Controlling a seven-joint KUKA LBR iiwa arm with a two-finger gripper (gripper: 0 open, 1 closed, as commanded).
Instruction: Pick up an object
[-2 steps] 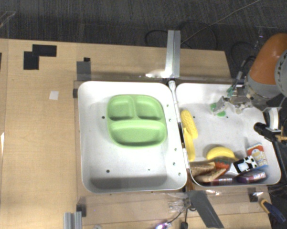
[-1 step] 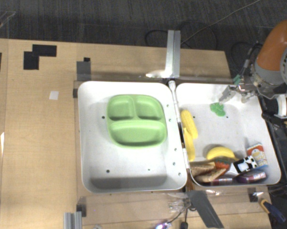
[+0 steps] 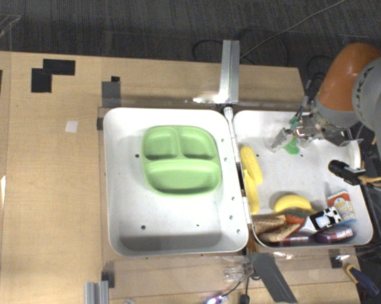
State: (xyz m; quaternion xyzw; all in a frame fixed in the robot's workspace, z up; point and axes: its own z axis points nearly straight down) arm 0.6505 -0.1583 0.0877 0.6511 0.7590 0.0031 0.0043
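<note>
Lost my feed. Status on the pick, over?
Hand over right bin, far end. Small green item at its tips. Grip unconfirmed. Corn apart.

Two white bins sit on a pale wood-coloured bench (image 3: 44,189). The left bin (image 3: 123,233) holds a light green divided plate (image 3: 180,158), plain and unpatterned. In the right bin (image 3: 291,176), a yellow corn cob (image 3: 250,164) lies just beside the plate's side of the bin wall. Farther from the plate are a yellow lemon-like piece (image 3: 293,202), brown bread-like pieces (image 3: 276,228), a dark purple item (image 3: 333,235), and a small black-and-white patterned item (image 3: 325,218) next to a red-and-white pack (image 3: 341,205). A small green object (image 3: 293,147) lies near the bin's far side. The arm (image 3: 361,87) is grey with an orange band. Black patches (image 3: 51,73) mark the bench far from the plate.
</note>
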